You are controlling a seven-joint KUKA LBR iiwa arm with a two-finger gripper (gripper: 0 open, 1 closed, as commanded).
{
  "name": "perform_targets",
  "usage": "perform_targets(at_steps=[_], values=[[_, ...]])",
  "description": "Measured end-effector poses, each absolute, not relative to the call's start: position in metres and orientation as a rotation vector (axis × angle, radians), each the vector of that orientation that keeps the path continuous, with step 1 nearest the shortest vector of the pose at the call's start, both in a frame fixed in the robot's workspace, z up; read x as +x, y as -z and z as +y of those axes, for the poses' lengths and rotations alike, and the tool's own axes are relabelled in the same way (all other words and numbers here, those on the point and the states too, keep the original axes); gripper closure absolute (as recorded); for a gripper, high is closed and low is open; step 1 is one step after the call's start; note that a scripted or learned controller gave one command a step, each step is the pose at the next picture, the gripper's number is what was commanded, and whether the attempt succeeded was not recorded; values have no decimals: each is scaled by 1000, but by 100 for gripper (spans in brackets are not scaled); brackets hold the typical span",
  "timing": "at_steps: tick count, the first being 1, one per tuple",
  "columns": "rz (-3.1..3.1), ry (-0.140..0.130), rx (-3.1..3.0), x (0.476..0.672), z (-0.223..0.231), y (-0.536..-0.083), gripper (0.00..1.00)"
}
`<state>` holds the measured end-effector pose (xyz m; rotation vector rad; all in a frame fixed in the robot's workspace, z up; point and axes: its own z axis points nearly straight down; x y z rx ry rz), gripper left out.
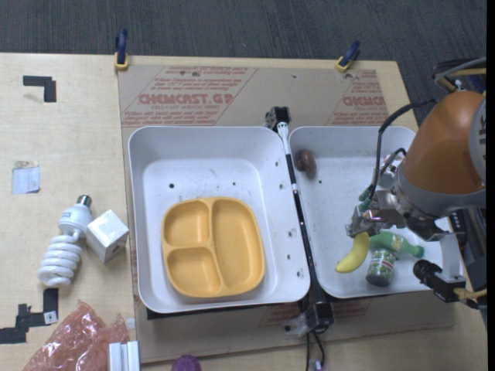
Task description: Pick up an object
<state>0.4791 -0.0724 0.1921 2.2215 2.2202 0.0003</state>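
Here we see a yellow banana [353, 255] lying in the right bin [329, 207], near its front right part, tilted with its upper end toward the jaws. Just beside it on the right lies a green bottle [396, 244], and a small dark-lidded jar [380, 269] stands touching or almost touching both. The gripper [368, 216] hangs right above the banana's upper end, in among these things; we cannot tell whether the jaws are parted or clenched, nor whether they grasp anything. The arm [445, 153], with its orange band, reaches in from the right over the bin's edge. Farther back in the same bin we see a small brown thing [306, 160] close to the wall between the bins. The left bin [147, 199] holds a yellow divided plate [213, 246]. On the surface [62, 130] to the left lie a spiral light bulb [63, 243] and a small white box [107, 235], just beside each other, and near the front edge a reddish mesh bag [73, 338].
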Motion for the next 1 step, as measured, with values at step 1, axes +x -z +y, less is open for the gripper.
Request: perform_targets(at_steps=[1], values=[[2220, -2, 2220, 479, -66, -192, 100]])
